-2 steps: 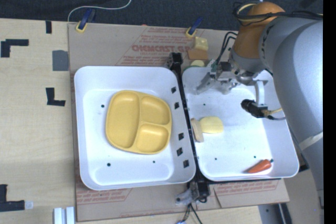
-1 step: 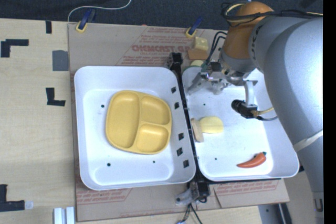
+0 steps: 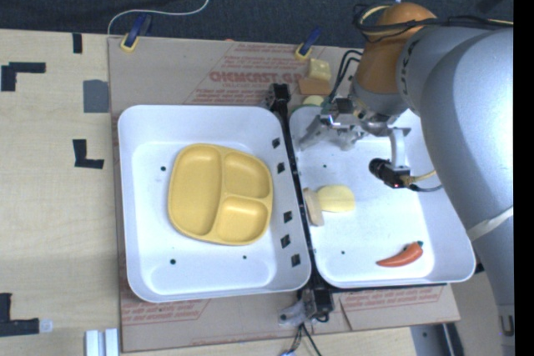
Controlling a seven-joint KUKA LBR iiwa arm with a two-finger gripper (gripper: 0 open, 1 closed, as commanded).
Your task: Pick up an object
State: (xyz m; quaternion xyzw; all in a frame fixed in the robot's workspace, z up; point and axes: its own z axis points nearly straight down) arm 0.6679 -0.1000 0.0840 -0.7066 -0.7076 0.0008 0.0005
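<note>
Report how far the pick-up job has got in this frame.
Done: nothing looks lifted. The red pepper and pale yellow piece lie on the right bin floor, and the yellow divided plate sits in the left bin. In hand: the gripper is at the right bin's far end. Left: grasp and raise one object.

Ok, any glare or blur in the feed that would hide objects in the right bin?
Camera view: even, soft lighting, no strong glare on the right bin; the chili and pale block read clearly; the arm looms large and slightly soft, covering the bin's right edge.
</note>
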